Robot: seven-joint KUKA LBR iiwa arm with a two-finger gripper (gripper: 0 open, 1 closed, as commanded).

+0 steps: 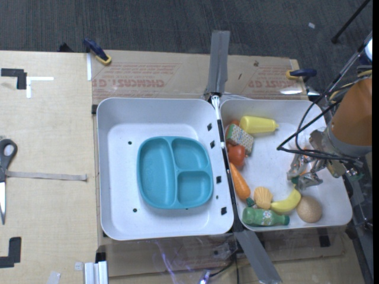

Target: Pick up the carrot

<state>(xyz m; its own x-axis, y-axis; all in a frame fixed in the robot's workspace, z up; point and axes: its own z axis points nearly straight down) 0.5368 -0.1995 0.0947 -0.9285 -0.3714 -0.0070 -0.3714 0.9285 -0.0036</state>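
The carrot (240, 182) is an orange tapered piece lying along the left wall of the right bin (337, 218), its tip pointing down toward a green bottle-shaped toy (265, 217). A red tomato (236, 154) sits just above the carrot's upper end. My gripper (304, 174) hangs low over the right half of the same bin, about a hand's width to the right of the carrot. It is just above a yellow banana (287, 201) and a tan egg-shaped item (309, 209). Nothing shows held in it.
A yellow corn-like piece (259, 124) and a checkered block (240, 136) lie at the right bin's back left, and a small orange-yellow item (262, 196) lies beside the banana. The left bin (112, 158) holds a teal divided plate (176, 171). Scissors (5, 158) lie on the bench at far left.
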